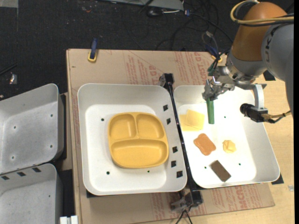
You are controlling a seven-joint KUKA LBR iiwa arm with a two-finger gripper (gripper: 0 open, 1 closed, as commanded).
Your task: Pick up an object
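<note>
I hang over the right bin (268, 139), my gripper (211, 96) low at its upper left part. A green stick (210, 112) hangs straight down from my tips, its top end between them, so I judge my jaws pinched on it. Whether its lower end touches the floor of the bin I cannot tell.

The stick runs up and down in the camera view, long axis in line with my reach, and its bottom end ends just beside the upper right corner of the yellow slice (193, 119). Below that lie an orange piece (204, 144), a small yellow lump (229, 146) and a brown block (220, 170), all well apart from the stick.

The left bin (88, 139) holds a yellow tray (138, 139), far from me.

My judgement: the grasp looks made, and a straight lift is what remains. With the grip so near the top end, the stick could swing or slip.
</note>
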